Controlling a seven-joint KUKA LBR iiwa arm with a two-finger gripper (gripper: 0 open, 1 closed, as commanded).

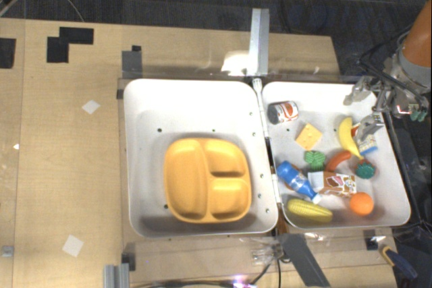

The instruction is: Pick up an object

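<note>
Reaching in from the right edge of the frame, the grey arm's two-finger gripper (370, 123) hangs over the right shallow white bin (402, 209), beside the curved yellow toy banana (346, 135); whether its fingers are spread or closed, I cannot tell. At the left, the other white bin (138, 145) holds a yellow compartment tray (206, 179)

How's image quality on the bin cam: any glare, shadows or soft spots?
Camera view: even overhead light; bright glare patch on the bench behind the bins; soft shadow beside the yellow tray in the left bin; small toys around the banana are soft; gripper at the right bin's edge is blurry.
</note>
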